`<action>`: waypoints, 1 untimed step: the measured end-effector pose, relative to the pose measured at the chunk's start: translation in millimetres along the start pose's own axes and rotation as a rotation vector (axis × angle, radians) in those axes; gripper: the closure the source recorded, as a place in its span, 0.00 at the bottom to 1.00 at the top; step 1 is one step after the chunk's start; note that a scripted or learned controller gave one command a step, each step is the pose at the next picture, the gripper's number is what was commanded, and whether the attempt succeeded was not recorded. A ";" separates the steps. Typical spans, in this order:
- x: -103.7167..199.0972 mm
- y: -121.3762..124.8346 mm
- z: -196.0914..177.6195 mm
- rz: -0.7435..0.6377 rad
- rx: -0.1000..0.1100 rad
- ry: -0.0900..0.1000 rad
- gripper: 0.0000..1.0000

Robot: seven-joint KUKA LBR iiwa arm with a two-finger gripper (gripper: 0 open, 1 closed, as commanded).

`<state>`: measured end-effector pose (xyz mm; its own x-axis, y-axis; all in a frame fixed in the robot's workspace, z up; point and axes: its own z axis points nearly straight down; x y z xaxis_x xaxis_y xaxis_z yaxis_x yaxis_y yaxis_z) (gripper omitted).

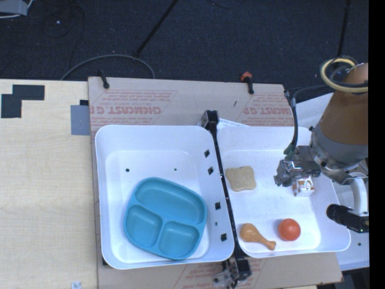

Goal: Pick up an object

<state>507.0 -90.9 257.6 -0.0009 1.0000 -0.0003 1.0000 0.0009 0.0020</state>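
Two shallow white bins sat side by side on a bench, seen from above at a slant. The left bin [108, 161] held a blue divided tray [165, 218]. In the right bin [264, 143], a tan slice of toast [240, 178] lay toward nine o'clock, a red tomato [290, 229] toward five o'clock, and a yellow-brown drumstick [257, 236] at six o'clock, just left of the tomato. The arm's gripper [293, 173] hung over the bin's three o'clock side, well apart from the toast. Whether its jaws stood wide or narrow could not be told. A small white and orange object [304, 186] lay just beside the gripper.
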 end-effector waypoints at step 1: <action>52.6 0.5 -4.1 -0.004 0.004 0.002 1.00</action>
<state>507.4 -38.3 261.7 -0.0050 1.0000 0.0020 1.0000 0.0050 -0.0017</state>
